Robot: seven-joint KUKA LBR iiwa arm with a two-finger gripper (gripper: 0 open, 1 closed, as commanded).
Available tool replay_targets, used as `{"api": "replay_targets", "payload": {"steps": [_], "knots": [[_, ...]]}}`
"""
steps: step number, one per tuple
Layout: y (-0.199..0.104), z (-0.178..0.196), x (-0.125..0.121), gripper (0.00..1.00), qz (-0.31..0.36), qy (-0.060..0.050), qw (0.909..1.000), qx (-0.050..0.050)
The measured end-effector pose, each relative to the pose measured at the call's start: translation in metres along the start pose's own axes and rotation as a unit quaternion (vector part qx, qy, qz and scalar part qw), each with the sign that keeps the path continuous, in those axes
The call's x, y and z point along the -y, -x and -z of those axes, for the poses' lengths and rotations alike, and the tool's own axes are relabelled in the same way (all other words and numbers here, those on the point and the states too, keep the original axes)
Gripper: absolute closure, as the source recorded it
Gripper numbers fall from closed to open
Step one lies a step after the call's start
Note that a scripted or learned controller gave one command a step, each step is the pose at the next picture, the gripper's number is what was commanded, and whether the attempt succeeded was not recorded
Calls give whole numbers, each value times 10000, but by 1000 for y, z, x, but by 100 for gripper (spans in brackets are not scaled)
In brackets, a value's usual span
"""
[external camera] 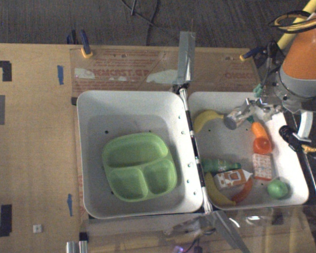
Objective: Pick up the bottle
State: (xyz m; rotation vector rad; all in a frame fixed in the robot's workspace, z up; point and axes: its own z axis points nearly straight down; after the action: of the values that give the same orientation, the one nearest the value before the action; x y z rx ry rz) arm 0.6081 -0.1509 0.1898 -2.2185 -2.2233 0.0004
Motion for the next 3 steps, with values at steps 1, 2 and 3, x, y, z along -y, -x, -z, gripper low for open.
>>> {"api": "replay_targets", "payload": {"steps": [1,2,3], "knots": [[0,11,-1,100,10,16,10000,5],[-21,179,23,100,-566,14,9984,9],[27,156,74,100,222,0,9998,3]]}}
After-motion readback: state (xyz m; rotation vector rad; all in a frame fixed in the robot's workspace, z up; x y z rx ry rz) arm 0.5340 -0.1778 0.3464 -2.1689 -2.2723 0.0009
